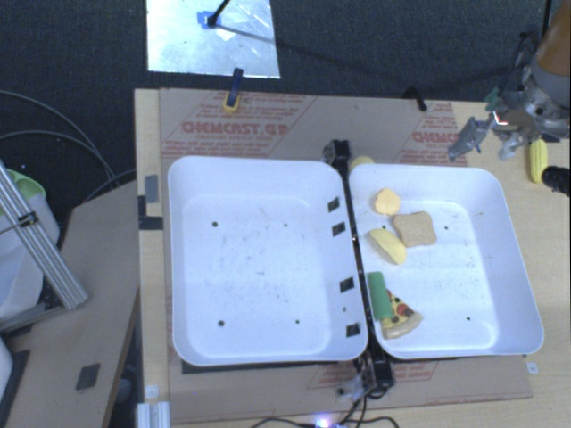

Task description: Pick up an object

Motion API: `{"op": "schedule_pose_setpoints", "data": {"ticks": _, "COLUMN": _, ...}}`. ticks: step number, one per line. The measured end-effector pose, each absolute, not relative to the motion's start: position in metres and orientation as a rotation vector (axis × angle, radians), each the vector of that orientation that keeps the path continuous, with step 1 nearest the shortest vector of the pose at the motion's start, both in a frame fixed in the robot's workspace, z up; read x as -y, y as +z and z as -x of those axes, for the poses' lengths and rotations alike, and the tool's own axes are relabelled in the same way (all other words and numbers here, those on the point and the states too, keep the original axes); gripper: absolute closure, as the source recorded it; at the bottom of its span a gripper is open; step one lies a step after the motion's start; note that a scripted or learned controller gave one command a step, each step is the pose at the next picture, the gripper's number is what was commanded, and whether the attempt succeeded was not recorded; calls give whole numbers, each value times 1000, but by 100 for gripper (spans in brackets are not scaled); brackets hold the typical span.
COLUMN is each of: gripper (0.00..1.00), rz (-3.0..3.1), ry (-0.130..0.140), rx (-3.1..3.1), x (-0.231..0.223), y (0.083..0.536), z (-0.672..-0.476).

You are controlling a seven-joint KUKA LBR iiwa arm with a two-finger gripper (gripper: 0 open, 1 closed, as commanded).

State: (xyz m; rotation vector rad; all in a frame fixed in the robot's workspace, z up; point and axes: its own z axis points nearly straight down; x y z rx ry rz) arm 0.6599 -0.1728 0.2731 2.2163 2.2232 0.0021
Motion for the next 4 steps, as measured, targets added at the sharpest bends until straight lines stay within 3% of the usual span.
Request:
{"op": "schedule_pose_setpoints", "data": {"ticks": 1, "gripper": 0, "rz": -2229, "ry": -10, "rx": -2228, "x": 200, "y": 98, "z": -665}}
{"op": "schedule_pose_setpoints", "data": {"ticks": 2, "gripper": 0, "rz": -2209, "ry": 5, "rx": -2236, "x": 102, "y": 84, "z": -670}}
{"op": "schedule_pose_setpoints", "data": {"ticks": 3, "gripper": 0, "rz": -2208, "ry": 10, "rx": -2232, "x": 24, "y": 191, "z": -616}}
{"op": "schedule_pose_setpoints", "data": {"ticks": 4, "gripper": 0, "rz": -2223, "ry": -2, "rx": -2224, "x": 19, "y": 184, "z": -552}}
